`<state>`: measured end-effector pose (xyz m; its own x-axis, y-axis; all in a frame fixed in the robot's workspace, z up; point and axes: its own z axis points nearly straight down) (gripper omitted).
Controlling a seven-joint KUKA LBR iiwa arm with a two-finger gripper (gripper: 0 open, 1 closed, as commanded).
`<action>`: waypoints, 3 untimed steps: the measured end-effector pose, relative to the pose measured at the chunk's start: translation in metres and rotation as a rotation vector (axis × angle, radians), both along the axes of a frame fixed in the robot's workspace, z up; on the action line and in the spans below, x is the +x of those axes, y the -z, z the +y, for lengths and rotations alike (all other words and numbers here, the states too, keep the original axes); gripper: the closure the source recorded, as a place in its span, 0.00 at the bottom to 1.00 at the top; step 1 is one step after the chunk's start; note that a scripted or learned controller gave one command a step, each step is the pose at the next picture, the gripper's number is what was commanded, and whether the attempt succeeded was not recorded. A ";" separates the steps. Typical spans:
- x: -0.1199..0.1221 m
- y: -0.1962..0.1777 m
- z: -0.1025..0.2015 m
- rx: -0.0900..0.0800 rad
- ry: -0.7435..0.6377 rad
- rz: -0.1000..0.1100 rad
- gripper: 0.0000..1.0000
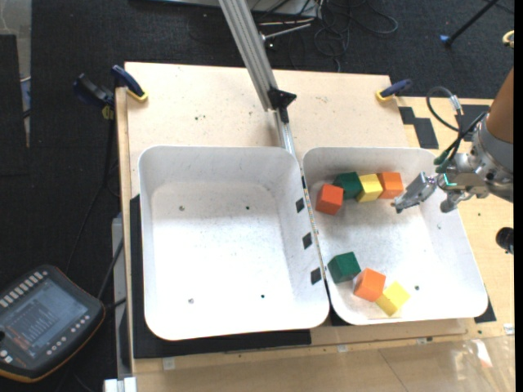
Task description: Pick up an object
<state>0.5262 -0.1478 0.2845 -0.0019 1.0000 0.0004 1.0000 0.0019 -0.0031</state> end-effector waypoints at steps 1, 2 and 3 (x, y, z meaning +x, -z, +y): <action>0.001 -0.002 0.000 -0.001 0.001 -0.003 0.00; -0.001 0.062 0.000 0.001 0.003 0.004 0.00; -0.001 0.106 0.004 0.001 0.003 0.002 0.00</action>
<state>0.5257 -0.1442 0.1783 0.0006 1.0000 0.0009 1.0000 -0.0006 -0.0050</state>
